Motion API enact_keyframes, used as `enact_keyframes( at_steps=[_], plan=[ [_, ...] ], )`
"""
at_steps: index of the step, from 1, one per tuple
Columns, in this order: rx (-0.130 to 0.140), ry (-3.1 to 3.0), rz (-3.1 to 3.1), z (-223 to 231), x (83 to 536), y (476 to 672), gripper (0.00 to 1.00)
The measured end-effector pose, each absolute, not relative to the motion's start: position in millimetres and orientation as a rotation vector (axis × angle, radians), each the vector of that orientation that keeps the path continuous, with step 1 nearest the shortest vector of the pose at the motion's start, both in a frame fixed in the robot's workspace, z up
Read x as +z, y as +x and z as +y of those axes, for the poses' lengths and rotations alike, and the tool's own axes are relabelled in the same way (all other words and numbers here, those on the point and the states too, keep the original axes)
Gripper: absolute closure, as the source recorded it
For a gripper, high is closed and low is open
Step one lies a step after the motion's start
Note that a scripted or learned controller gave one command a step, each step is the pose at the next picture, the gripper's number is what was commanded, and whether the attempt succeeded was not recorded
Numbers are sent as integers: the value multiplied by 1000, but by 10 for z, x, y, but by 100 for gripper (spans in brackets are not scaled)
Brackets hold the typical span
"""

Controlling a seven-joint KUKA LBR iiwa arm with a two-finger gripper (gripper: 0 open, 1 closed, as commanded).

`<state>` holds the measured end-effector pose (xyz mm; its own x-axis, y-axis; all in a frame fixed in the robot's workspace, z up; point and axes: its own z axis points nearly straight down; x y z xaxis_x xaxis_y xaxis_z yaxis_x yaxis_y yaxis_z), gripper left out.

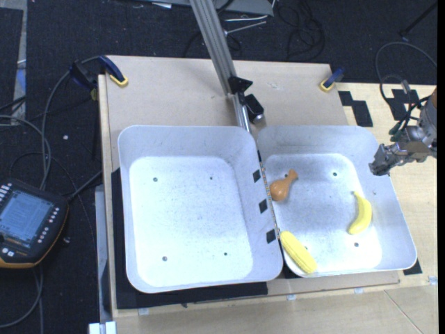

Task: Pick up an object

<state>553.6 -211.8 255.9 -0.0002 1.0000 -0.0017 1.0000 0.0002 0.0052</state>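
Three toy foods lie in the right bin [348,148]. A brown chicken drumstick [282,186] rests near the bin's left wall. A yellow banana [361,214] lies toward the right side. A yellow corn cob [299,252] sits at the front left corner. My gripper [384,163] hangs at the bin's right rim, above and to the right of the banana, with nothing visible in it. It is small and dark in the camera view.
The left bin [139,152] adjoins the right one along a shared wall. A slanted metal rail [219,51] runs from the top down to the bins' junction. Clamps [111,72] hold the board's back corners. A pendant [24,221] lies on the floor at left.
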Motion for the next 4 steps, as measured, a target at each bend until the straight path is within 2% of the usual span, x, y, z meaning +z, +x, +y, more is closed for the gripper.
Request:
enact_keyframes(
  at_steps=[1, 3, 4],
  plan=[
    [3, 2218, 2220, -2119, 2962, 5542, 100],
    [0, 2218, 2226, -1093, 2930, 5490, 100],
    [0, 2217, 2228, -584, 2770, 5564, 100]
  ],
)
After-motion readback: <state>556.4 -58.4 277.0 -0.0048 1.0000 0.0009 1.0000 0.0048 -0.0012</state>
